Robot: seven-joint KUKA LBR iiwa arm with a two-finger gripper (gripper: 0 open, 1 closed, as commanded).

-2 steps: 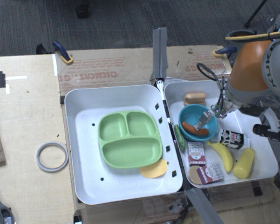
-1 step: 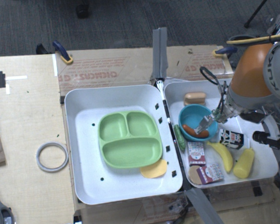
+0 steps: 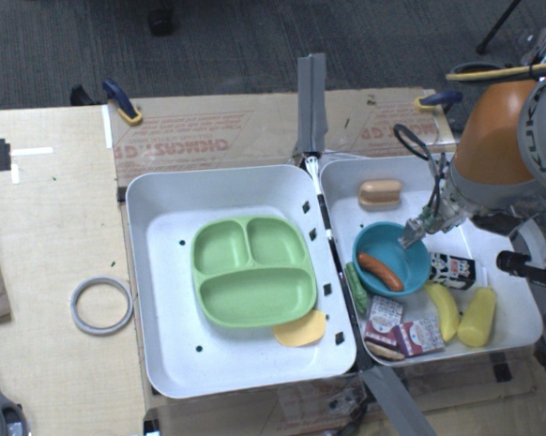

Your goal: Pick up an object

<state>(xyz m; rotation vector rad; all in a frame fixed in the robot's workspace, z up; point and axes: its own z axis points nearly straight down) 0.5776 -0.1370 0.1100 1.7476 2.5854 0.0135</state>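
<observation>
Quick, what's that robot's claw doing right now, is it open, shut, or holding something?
Gripper: at the rim of the blue bowl in the right bin; open or shut cannot be told, and nothing is visibly held.

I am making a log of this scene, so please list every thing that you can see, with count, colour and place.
Bins: 2, white, side by side on bench.
Divided plate: 1, green, left bin.
Flat piece: 1, yellow, left bin, below plate.
Bowl: 1, blue, right bin.
Sausage: 1, red, in bowl.
Bun: 1, tan, right bin, far end.
Banana: 1, yellow, right bin.
Ring: 1, grey, bench left.
Gripper: 1, at bowl's rim.
</observation>
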